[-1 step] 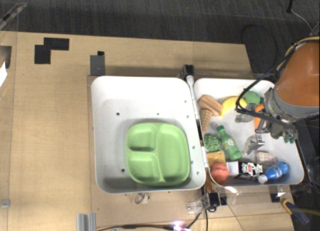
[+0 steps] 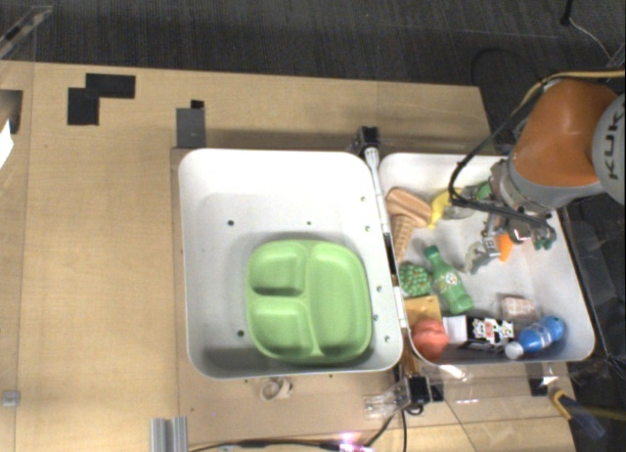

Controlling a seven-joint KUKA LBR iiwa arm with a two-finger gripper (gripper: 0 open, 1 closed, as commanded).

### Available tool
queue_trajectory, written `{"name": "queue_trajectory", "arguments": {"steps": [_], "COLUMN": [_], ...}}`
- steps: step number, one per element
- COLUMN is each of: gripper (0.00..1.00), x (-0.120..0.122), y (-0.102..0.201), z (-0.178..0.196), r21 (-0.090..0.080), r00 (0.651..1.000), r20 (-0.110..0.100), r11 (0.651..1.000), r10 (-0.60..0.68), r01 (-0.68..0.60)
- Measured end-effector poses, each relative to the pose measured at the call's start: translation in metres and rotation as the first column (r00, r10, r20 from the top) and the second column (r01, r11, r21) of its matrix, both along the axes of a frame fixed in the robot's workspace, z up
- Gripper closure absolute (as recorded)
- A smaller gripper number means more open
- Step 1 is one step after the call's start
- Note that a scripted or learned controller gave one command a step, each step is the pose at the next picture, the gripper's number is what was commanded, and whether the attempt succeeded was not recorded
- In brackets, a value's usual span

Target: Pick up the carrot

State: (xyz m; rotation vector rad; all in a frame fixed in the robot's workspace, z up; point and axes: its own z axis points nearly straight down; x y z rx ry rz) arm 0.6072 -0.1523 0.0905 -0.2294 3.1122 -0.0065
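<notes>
The gripper (image 2: 494, 245) hangs low over the right bin (image 2: 577, 289), and a small orange piece, most likely the carrot (image 2: 505, 245), shows right at its fingers; whether the jaws are closed on it or merely beside it I cannot tell, since the wrist hides most of them. The arm's orange band (image 2: 558, 132) sits above, reaching in from the right, which puts the tool over the upper middle of that bin, where the carrot lies. Around it the bin is crowded: an ice cream cone (image 2: 409, 213) and a yellow piece (image 2: 439, 207) toward the upper left, a green bottle (image 2: 448, 284) and a dark green leafy item (image 2: 414, 274) left of centre, a red apple (image 2: 428, 339) at the lower left corner, and a blue toy (image 2: 541, 335) at the lower right. The left bin (image 2: 215, 245) holds a green divided plate (image 2: 308, 295), lying flat in its lower half.
</notes>
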Motion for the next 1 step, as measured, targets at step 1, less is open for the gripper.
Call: {"name": "queue_trajectory", "arguments": {"steps": [1], "gripper": [0.00], "x": [0.0202], "y": [-0.0514], "z": [-0.0015], "r21": [-0.003], "r00": [0.984], "r20": [-0.007], "r11": [0.984], "r10": [0.176], "r01": [-0.176]}}
